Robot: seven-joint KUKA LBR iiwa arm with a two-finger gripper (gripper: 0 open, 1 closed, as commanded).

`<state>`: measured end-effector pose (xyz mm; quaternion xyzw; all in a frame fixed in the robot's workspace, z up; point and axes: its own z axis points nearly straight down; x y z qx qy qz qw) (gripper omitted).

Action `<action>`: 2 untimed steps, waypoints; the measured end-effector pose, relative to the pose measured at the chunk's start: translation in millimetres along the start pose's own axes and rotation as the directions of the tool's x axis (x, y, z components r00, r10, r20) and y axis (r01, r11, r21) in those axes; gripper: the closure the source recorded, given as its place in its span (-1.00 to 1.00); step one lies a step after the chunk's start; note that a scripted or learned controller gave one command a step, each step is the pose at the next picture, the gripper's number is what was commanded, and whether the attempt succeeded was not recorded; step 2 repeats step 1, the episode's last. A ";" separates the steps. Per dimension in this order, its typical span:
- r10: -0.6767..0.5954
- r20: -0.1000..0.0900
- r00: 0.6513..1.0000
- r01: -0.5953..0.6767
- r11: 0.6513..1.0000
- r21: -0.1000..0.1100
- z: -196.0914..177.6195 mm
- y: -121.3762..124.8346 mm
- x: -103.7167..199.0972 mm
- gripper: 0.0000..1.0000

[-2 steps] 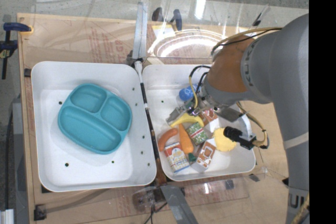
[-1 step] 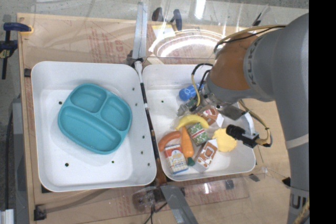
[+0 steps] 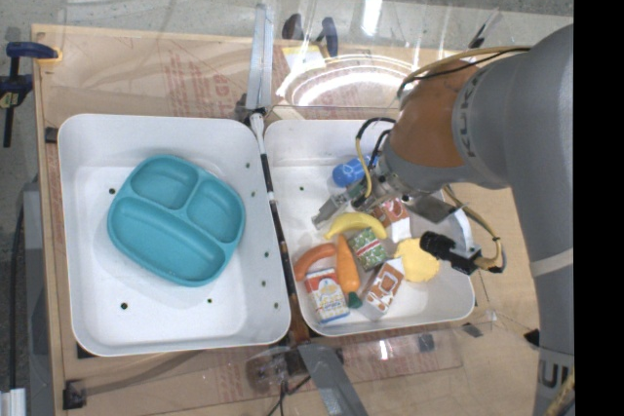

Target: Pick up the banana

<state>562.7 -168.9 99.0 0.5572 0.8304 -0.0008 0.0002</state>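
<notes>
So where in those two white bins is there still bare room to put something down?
Left bin: bare floor rings the teal divided plate, widest along the near edge. Right bin: a bare patch at its far left corner, beside the divider. Its near half is crowded: banana, carrot, small boxes, with the gripper among them.

The desk (image 3: 146,73) is a pale wooden board with faint reddish print. Two shallow white bins rest on it side by side, their inner rims touching. The left bin (image 3: 88,307) lies toward the desk's left half, the right bin (image 3: 302,146) beside it. A clear plastic sheet (image 3: 370,44) lies at the far edge, and a blue clamp (image 3: 15,78) grips the desk's left edge.
</notes>
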 end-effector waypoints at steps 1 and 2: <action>0.150 -0.002 0.989 -0.150 0.989 0.000 10.9 -6.6 0.2 -1.00; 0.150 -0.002 0.989 -0.150 0.989 0.000 10.9 -6.6 0.2 -1.00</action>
